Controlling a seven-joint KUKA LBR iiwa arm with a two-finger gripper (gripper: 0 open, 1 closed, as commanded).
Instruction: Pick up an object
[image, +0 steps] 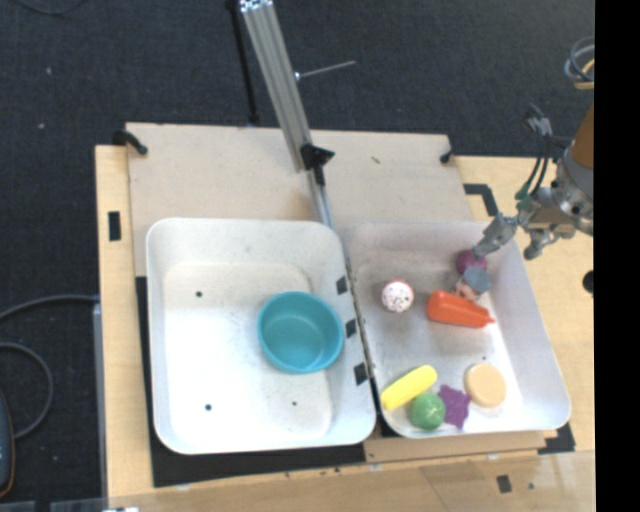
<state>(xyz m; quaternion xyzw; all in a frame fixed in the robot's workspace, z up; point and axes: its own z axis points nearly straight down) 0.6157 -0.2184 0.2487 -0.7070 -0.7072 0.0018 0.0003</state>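
Nearest the camera, well below and left of the claw, sat a cluster along the right bin's (535, 340) front edge: a glossy green ball (427, 411) touching a yellow banana-shaped pc (409, 386), a purple star-ish toy (456, 405) just beside it, and a pale orange disc (486, 385), smooth and flat. All looked like hard molded plastic, rounded, likely slick. Farther back, below-left of the claw, lay an orange carrot-like wedge (460, 310), tapered, and left of that a small white speckled ball (398, 296). Directly under the claw, a small purple-and-grey object (471, 270) sat close to the carrot-like wedge; shape too blurred to name. The gripper (500, 238) hung at the right bin's far right corner, angled down toward that object; whether its jaws were apart or closed, or had anything btwn them, couldn't be told. Far to the claw's left, the left bin (180, 250) held a teal bowl (299, 332), thin-walled, round, open side up. Risks, as a judgement: the likely target was tiny and crowded vs. the wedge, so one finger could land on the wedge and shove both; the bin's sloped wall near the claw could foul a finger; rounded slick plastic might squirt out on closing.
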